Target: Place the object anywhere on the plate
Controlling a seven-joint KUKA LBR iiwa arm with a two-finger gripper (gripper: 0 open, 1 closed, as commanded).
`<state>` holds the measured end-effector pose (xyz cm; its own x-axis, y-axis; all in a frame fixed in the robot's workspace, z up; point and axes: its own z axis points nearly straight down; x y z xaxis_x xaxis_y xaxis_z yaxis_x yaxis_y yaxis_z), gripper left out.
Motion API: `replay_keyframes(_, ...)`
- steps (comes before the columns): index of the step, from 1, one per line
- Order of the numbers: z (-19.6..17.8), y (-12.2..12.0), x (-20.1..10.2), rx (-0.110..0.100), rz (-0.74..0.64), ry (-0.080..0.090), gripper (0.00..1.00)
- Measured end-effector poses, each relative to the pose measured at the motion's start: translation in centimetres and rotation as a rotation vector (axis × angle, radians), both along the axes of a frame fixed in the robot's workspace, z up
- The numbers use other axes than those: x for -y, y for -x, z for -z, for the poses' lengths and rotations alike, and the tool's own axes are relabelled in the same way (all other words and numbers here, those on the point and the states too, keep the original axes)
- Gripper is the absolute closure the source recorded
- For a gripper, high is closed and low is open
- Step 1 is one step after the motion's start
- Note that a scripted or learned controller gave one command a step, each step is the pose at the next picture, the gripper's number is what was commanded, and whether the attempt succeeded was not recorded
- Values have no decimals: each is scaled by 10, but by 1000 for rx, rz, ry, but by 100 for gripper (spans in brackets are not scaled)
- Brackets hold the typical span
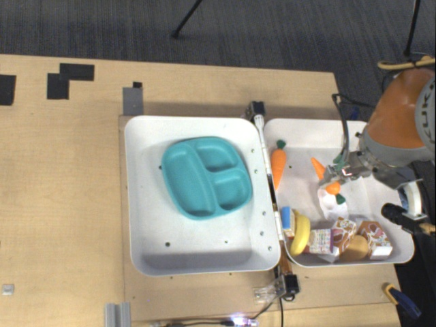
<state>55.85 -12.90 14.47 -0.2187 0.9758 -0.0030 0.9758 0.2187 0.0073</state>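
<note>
- Banana (300, 233) is lying at lower right, inside the right bin (381, 259).
- Plate (205, 176) is sitting mid-frame in the left bin (146, 203).
- End effector (338, 171) is hovering right of a carrot (278, 163); grip state: cannot tell.

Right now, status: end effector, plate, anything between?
End effector low in right bin, over small carrot; grip unconfirmed. Teal plate in left bin, nothing on it. Bin walls between.

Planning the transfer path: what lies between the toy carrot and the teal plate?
In the camera view, only the two bins' adjoining rims lie between the toy carrot and teal plate.
</note>
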Motion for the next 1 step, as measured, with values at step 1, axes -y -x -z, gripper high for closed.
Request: replay_keyframes(1,-103,-64,-69,7,149,-4,100)
